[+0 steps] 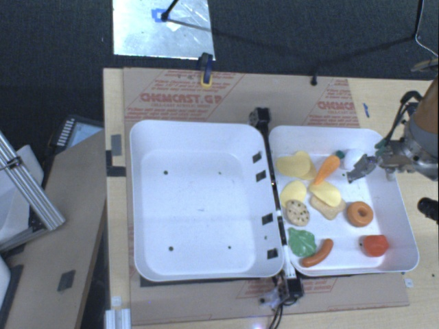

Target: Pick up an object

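The gripper (357, 169), its spread unclear, hovers just right of the carrot (327, 169) in the right bin (401, 235); crowded toys could deflect a grasp.

Right bin (405, 249) contents: carrot (326, 169), doughnut (359, 214), tomato (374, 245), sausage (317, 253), cookie (297, 212), green leaf (301, 240), yellow pieces (293, 164), all lying flat.

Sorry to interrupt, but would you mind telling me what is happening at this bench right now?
A robot arm reaches in from the right, its gripper hovering over the right bin, near the carrot. Nothing sits between its fingers. The toy food, including a doughnut, cookie, sausage and tomato, lies in that bin.
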Controlling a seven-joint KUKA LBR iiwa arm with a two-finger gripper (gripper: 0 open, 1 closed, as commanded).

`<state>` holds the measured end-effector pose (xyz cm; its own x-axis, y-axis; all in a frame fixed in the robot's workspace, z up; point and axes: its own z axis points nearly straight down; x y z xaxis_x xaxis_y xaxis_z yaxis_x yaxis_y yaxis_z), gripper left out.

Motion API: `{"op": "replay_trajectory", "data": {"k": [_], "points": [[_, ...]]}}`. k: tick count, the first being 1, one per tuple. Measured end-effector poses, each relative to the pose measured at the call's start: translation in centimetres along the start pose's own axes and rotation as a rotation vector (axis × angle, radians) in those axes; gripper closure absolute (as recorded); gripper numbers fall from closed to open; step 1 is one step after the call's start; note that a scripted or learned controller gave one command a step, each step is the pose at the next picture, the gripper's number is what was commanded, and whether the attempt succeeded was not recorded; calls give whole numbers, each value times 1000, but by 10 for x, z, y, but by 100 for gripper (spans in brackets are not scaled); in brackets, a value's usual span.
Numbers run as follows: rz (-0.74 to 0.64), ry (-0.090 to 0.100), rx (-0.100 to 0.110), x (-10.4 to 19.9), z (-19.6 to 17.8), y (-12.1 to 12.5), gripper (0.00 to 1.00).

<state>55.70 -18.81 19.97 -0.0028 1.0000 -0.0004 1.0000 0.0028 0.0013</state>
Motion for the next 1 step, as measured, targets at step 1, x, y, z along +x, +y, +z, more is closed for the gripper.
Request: {"op": "replay_trajectory", "data": {"k": [1], "points": [[-6, -1, -4, 26, 66, 70, 0]]}}
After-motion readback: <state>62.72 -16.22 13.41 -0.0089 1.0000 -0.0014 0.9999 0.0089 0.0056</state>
